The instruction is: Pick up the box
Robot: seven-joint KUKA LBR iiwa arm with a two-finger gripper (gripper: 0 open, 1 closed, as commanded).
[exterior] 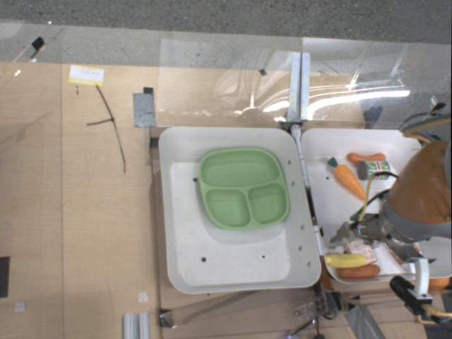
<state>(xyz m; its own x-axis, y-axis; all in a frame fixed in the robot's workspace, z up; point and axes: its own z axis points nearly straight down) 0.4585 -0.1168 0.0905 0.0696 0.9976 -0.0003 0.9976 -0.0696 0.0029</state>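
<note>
Far out to my gripper's left, across the wall between the bins, the green divided plate (244,188) sits in the left bin (176,260), well apart from anything I am after. My gripper (351,233) hangs low in the right bin (318,154), over its near corner, and whether it is spread or pressed together I cannot tell; my own wrist and cabling blur that. Just beneath and beside it lies a pale pinkish packet I take to be the box (364,248), though it is small and half covered by me, so I am not sure of it. Touching or nearly touching it on the near side lie a banana (347,260) and a sausage (359,272). Beyond my gripper, toward the far wall, rest a carrot (345,178) and a small can (374,168). The risk I judge is plain: this corner is crowded, so I may close on the banana instead, or wedge the box against the bin wall and slip off.
</note>
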